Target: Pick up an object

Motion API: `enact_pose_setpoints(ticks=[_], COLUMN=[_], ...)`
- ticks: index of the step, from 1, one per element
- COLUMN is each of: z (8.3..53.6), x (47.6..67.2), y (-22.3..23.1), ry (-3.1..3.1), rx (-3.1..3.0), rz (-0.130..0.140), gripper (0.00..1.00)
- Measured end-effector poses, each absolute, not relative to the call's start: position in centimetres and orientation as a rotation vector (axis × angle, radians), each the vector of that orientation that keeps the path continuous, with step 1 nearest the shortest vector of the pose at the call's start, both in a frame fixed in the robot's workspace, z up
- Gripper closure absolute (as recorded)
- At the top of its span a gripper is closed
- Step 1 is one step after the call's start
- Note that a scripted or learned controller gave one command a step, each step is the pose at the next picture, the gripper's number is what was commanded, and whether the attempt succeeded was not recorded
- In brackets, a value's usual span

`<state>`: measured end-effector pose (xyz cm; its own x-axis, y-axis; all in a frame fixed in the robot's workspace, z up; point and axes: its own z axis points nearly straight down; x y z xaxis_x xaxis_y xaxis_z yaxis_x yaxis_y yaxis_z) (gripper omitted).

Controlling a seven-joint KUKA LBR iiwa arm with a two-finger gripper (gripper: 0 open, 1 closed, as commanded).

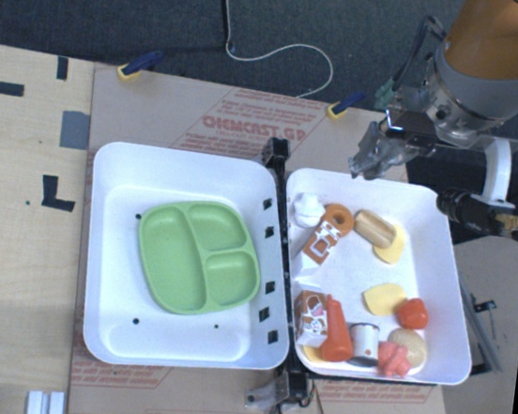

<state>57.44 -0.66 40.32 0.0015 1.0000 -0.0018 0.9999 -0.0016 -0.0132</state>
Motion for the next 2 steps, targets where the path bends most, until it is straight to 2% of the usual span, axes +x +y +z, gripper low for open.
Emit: enact_pose_setpoints(ticks=[1,2], z=[38.4,44.0], x=[51.6,48.4], y=[2.4,5.8], ry=[-2.22,-2.227], rx=[-2.213,-2.214], rz=[0.012,0.004], gripper=[1.0,1.0])
